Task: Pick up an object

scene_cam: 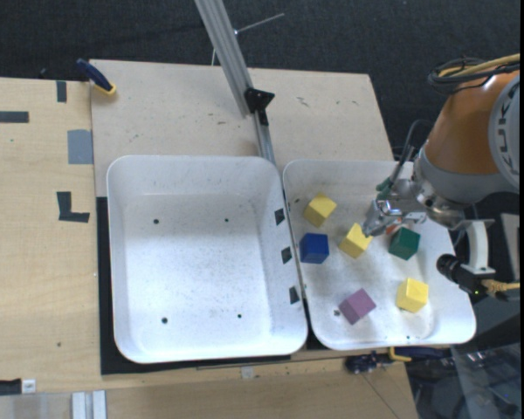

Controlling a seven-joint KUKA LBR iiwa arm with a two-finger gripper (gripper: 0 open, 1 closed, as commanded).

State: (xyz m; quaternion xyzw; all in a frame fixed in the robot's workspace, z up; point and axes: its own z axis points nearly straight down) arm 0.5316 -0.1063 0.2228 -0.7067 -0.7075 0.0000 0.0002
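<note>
Beside the green cube (405,243), toward the yellow cube (355,241), the gripper (386,221) hangs low in the right bin (454,326). Its grip state I cannot tell. Every cube seems to rest on the bin floor, so the pick looks undone.

You are looking down on a pale wooden counter (192,112) marked with grey tape strips (80,147). Beyond its far edge lies dark carpeted floor (349,24). A slanted metal rail (223,37) crosses overhead, and a blue-and-yellow clamp (96,75) grips the counter's back corner.
</note>
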